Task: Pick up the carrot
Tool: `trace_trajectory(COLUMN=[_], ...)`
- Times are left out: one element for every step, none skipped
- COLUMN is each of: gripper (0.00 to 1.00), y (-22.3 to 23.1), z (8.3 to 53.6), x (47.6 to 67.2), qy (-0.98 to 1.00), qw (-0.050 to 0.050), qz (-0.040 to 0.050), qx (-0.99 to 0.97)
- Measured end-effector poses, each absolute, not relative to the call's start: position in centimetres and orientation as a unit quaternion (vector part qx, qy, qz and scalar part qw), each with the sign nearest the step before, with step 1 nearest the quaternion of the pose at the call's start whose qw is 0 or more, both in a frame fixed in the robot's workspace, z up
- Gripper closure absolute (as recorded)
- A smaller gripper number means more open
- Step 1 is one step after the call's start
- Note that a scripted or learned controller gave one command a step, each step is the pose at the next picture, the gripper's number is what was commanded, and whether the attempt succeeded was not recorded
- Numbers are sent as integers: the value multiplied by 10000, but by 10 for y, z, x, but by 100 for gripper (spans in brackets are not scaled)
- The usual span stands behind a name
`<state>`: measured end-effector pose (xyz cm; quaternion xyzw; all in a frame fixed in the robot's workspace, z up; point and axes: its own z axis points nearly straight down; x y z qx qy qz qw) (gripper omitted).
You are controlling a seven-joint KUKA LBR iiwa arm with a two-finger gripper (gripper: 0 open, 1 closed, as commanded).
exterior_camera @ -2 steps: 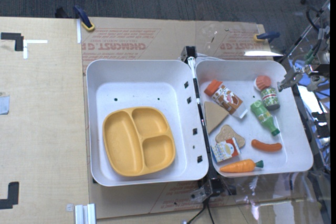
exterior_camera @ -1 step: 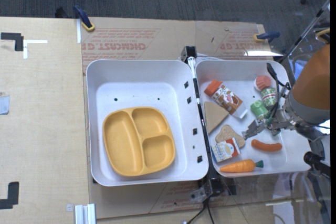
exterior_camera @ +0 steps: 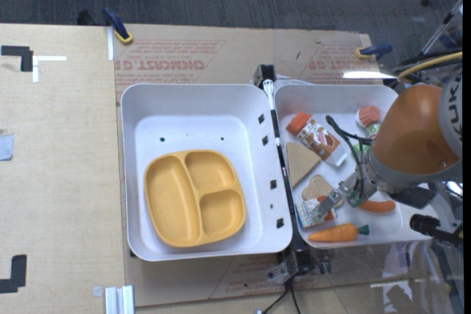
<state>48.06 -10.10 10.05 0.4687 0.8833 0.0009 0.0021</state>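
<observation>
Your carrot lies flat in the right-hand bin, at about the 6 o'clock edge of that bin, close against the near wall. It rests lengthwise along the wall, pointed end toward 9 o'clock and a small green stub at the 3 o'clock end. That placement matters: the wall leaves little room on the near side, so I judge a grasp will likely need fingers closing across the body from above rather than from the side.

The arm comes in from 3 o'clock, its orange band hanging over the right bin. The hand sits low among the clutter at roughly 12 o'clock from the carrot, near it but apart. You cannot tell from this view whether it is released or clenched; nothing can be seen between its tips.

Around the hand you have a slice of toast, a small printed packet just beside the carrot's 11 o'clock, a boxed snack farther back, and a second orange-red piece at the carrot's 1 o'clock, a possible mix-up.

The left bin holds a yellow divided plate, well apart from the work.

The carrot itself looks smooth, tapered, bright orange, and toy-like, probably slippery and prone to rolling.
</observation>
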Motion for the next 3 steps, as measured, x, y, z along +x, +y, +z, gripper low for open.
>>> trace_trajectory(gripper=[0, 0, 0], y=[-106, -100, -26], z=[127, 97, 236], x=[480, 481, 481], qy=[9216, 9259, 9744], qw=[25, 23, 34], qz=[3, 3, 2], qx=[3881, 3777, 2249])
